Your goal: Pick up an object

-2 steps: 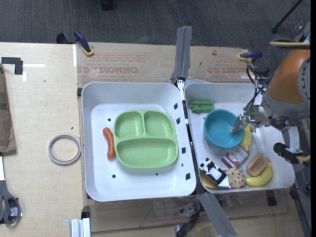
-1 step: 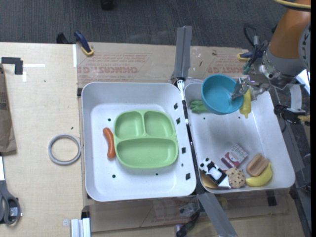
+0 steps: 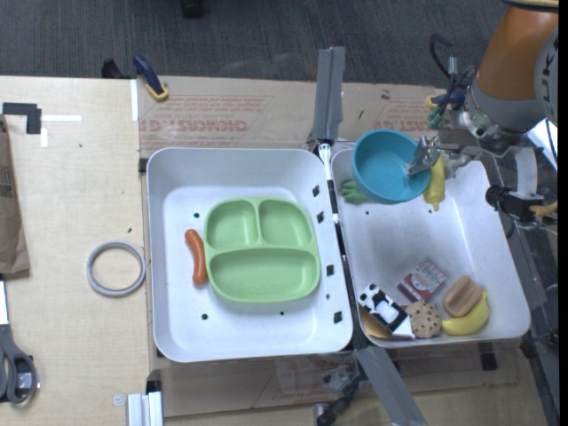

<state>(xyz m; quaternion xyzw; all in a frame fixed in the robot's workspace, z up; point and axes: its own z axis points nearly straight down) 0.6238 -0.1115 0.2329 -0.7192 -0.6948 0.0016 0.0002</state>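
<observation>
— How was the table [image 3: 71, 202] laid out?

— A pale wooden top was seen, with a sheet of brown cardboard [image 3: 231, 114] spread under two shallow white bins. Dark grey carpet [image 3: 266, 7] was visible beyond the far edge. A grey ring of tape [image 3: 116, 267] had been left on the wood to the left of the bins, a blue and yellow clamp [image 3: 151, 77] was fixed at the cardboard's far left corner, and a brown paper bag [image 3: 11, 211] lay at the left edge.

— What was held in the left bin [image 3: 169, 327]?

— A green divided plate [image 3: 262, 249] was set in its middle, and an orange carrot [image 3: 196, 256] was laid just beside the plate's left side.

— And the right bin [image 3: 510, 264]?

— A blue bowl [image 3: 386, 165] was raised and tilted over the far left corner, with something green [image 3: 353, 190] partly hidden beneath it. Near the front edge a banana [image 3: 468, 319], a tan bread-like piece [image 3: 461, 295], a cookie [image 3: 425, 320], a small red and white packet [image 3: 422, 281] and a black and white toy [image 3: 383, 308] were gathered close together.

— Where was the claw [image 3: 426, 160]?

— It was seen at the bowl's right rim, clamped onto that rim, the bowl being carried clear of the bin floor. A yellow object [image 3: 435, 185] was seen hanging just beside the claw; what it was joined to could not be told.
</observation>
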